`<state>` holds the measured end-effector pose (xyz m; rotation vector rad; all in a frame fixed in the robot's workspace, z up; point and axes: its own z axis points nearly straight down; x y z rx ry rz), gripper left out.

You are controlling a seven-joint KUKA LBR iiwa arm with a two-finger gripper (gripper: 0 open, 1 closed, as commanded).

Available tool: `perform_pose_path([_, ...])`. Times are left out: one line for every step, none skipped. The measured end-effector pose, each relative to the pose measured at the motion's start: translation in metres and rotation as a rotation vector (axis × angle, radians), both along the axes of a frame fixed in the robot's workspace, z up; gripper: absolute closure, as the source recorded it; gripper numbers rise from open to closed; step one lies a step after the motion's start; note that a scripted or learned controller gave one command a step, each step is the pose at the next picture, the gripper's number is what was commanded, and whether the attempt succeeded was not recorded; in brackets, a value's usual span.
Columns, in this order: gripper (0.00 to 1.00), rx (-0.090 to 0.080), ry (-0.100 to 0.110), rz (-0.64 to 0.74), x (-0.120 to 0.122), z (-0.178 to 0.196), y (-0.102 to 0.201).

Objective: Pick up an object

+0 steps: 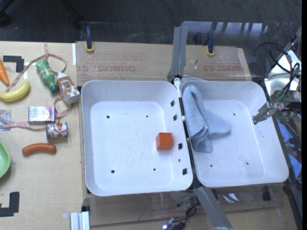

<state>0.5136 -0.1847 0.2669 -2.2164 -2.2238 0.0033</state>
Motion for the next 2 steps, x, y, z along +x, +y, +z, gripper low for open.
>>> perform_pose_path([0.00, 0.000, 0.000, 0.031, 0.025, -0.023, 0.091])
perform_pose_path([0.00, 0.000, 0.001, 0.007, 0.027, -0.134, 0.089])
